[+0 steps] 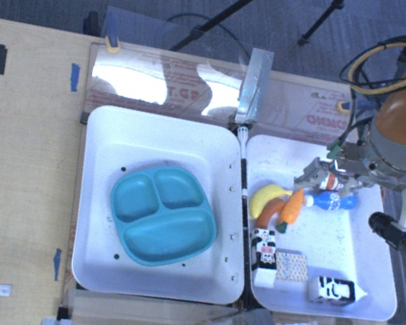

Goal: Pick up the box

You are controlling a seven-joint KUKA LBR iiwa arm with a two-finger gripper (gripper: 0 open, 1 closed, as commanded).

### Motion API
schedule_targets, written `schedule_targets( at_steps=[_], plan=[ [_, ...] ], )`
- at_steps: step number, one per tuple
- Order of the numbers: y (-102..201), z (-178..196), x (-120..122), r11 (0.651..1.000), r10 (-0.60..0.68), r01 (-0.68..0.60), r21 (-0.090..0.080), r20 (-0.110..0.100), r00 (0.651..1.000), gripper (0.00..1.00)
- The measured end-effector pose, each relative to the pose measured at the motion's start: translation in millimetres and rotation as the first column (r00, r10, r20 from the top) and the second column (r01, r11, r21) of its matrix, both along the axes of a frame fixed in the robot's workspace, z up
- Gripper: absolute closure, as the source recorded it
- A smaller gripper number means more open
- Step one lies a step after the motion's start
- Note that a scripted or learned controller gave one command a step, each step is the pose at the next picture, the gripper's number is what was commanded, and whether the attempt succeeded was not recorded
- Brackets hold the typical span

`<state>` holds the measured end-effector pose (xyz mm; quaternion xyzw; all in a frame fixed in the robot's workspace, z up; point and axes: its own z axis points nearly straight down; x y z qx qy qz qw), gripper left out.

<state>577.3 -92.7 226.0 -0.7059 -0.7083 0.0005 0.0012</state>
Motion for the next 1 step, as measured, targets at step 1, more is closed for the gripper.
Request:
schedule_targets(
  at_steps=[1],
  plan=[
    [-0.6, 10.1, 0.8, 1.0, -0.001, 0.001, 0.0, 0.002, 1.0, 1.0]
  ],
)
